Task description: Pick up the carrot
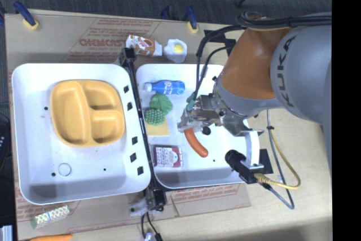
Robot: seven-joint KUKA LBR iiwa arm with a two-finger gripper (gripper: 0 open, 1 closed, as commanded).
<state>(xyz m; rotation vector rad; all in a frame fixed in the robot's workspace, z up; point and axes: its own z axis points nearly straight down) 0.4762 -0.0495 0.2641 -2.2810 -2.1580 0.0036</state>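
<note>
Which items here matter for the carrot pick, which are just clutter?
Job:
carrot, right bin
gripper, right above the carrot's upper end

Clutter:
blue bottle
green broccoli
yellow block
red packet
yellow tray, left bin

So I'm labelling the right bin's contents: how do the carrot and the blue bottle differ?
The carrot is orange and lies slanted, just under the gripper; the blue bottle has a white cap and lies level near the bin's far wall. The carrot is plain, the bottle labelled. Both lie flat in the right bin.
</note>
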